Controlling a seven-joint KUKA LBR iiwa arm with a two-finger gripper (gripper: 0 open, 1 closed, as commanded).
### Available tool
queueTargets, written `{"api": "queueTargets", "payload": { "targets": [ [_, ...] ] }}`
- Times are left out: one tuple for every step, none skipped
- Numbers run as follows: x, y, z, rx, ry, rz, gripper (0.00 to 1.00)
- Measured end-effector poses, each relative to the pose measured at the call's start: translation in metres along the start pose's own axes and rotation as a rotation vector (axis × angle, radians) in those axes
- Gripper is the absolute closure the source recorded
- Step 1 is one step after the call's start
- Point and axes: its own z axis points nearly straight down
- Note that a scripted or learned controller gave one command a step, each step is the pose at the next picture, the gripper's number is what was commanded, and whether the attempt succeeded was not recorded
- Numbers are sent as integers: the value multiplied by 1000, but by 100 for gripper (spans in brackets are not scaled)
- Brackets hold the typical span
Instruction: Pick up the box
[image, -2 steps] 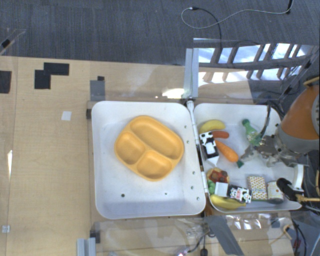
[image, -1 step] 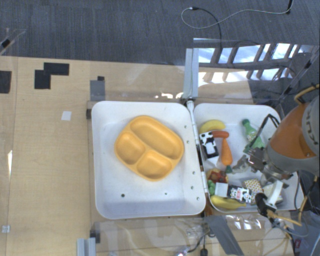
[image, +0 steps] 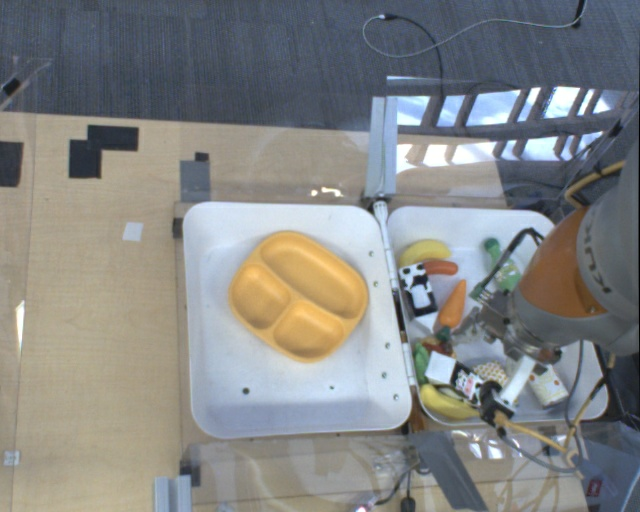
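Several small boxes lie in the right bin. A black-and-white carton rests near the bin's left wall. A white box with red and black print lies at the front, just above a banana. A pale box sits at the front right, partly under the arm. My gripper hangs low over the middle of the bin, right of an orange carrot and above the printed white box. The arm's grey wrist and orange band cover the bin's right side.
A second banana, a red sausage-like piece and a green item lie at the back of the right bin. The left bin holds a yellow divided plate. A metal divider separates the bins.
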Motion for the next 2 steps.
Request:
{"api": "queueTargets", "payload": {
  "targets": [
    [4,2,-12,-5,8,-4,100],
    [-44,66,-67,17,-3,-199,100]
  ]
}}
